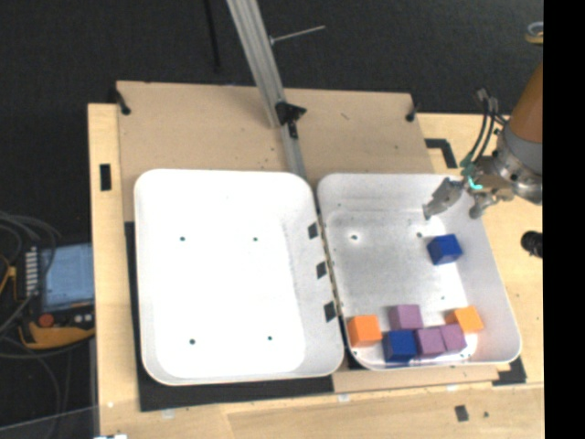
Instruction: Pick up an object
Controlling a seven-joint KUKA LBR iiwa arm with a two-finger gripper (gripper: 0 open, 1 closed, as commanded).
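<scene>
Pincer [455, 201] hangs spread wide, holding nothing, just above blue cube [444, 249] sitting slightly askew.

We count seven small blocks, all lying flat in the right bin [366, 195]. A blue cube [444, 249] sits alone toward the far right side. Along the near wall, we find an orange block [365, 329], a dark blue block [399, 346], and three purple blocks [405, 316] [430, 341] [452, 337] clustered touching or just beside one another. A second orange block [468, 318] lies at the cluster's right end.
</scene>
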